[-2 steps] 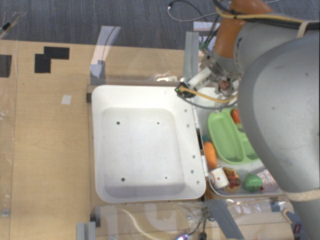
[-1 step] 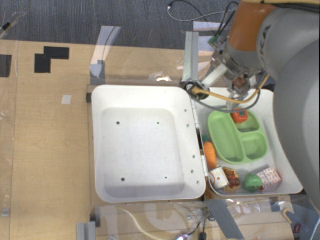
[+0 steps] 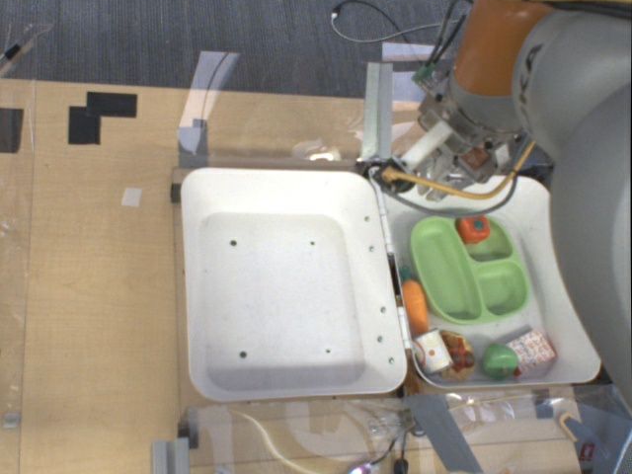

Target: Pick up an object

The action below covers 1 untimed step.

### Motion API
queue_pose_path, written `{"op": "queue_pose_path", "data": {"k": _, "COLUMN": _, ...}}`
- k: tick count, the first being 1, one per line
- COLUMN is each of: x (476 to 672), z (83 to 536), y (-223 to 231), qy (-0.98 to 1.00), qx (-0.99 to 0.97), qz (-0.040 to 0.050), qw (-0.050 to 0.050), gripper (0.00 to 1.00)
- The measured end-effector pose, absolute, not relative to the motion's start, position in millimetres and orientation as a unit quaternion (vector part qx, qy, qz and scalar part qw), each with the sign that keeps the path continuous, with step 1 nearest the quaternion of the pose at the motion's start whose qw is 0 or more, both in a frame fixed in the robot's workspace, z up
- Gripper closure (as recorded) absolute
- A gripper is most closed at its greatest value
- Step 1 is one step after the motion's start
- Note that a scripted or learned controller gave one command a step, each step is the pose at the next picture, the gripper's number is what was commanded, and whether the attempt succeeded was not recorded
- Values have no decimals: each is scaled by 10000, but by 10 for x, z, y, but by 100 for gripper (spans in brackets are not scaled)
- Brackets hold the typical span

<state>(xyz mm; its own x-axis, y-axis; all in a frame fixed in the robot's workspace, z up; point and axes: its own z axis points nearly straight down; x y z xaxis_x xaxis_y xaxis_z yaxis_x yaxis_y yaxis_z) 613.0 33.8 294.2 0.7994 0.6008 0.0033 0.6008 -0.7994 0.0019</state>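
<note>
Down at the bottom edge, closest to the camera, there's a white cable (image 3: 259, 440) looping over the tan surface (image 3: 89, 294) just under the bins. Above that sit 2 shallow white bins side by side. The left bin (image 3: 202, 294) has bare white floor with 4 small dark dots on it.

The right bin (image 3: 559, 314) is where all the stuff is. A green divided tray (image 3: 462, 279) lies in the middle, and a small red tomato-looking toy (image 3: 473, 229) sits in its top compartment. Along the bin's left wall an orange carrot-shaped piece (image 3: 416, 307) lies just beside the tray. At the near end there's a little white can (image 3: 433, 350), a brownish snack-looking item (image 3: 459, 353) touching it, a green round thing (image 3: 499, 360), and a small red-and-white carton (image 3: 534, 349) right beside that.

The arm (image 3: 568, 57) comes in from the right, orange band (image 3: 494, 42) up top, with the tool (image 3: 449, 161) hanging over the far end of the right bin, near its back left corner. Honestly I can't tell how the tool is set from this angle, too much cabling and hardware in the way. Nothing is visibly gripped, and the objects all lie in the bin.
</note>
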Motion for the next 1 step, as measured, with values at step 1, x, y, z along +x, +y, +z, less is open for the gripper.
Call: {"op": "queue_pose_path", "data": {"k": 1, "x": 5711, "z": 1978, "y": 634, "qy": 4031, "qx": 9152, "qz": 2, "qw": -6, "gripper": 100}}
